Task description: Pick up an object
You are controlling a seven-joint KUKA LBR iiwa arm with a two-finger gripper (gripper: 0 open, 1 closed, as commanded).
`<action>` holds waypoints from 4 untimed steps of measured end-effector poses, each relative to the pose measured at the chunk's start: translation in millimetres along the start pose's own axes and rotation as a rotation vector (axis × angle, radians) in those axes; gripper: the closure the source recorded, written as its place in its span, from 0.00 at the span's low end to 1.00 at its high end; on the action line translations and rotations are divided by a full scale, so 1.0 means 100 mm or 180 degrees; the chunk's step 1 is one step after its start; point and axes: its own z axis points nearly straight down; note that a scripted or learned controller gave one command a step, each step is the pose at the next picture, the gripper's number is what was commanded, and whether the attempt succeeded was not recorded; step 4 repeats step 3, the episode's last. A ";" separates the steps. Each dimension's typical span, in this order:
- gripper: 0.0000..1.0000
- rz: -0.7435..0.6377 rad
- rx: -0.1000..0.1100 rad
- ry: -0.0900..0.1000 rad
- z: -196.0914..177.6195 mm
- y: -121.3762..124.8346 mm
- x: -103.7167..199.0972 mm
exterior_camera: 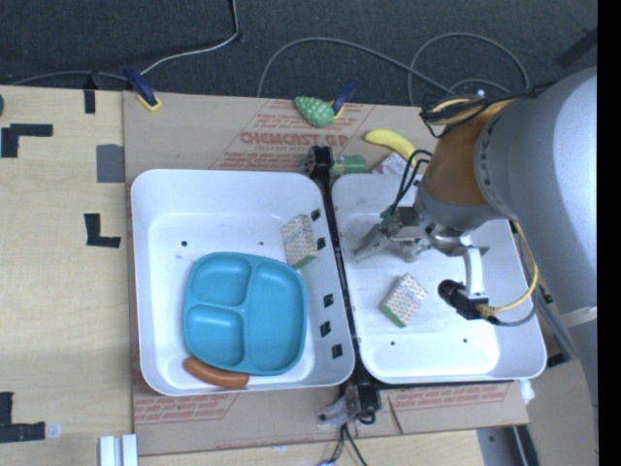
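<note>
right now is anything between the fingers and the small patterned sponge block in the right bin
Nothing visible. The gripper hangs over bare white floor of the right bin, and the small patterned sponge block lies just below it in the camera view, with open floor between.

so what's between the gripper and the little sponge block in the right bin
Nothing: in the camera view, bare white bin floor separates the gripper from the sponge block.

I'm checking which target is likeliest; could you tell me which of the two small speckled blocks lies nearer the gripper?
The speckled block in the right bin, just below the gripper; the other block lies across the divider.
</note>
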 end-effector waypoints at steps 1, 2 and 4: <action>0.00 0.0007 0.0011 0.0002 0.00 -0.71 -0.03; 1.00 0.0006 0.0012 0.0002 -0.10 -0.71 -0.03; 1.00 -0.0001 0.0026 0.0010 -0.98 -0.49 0.85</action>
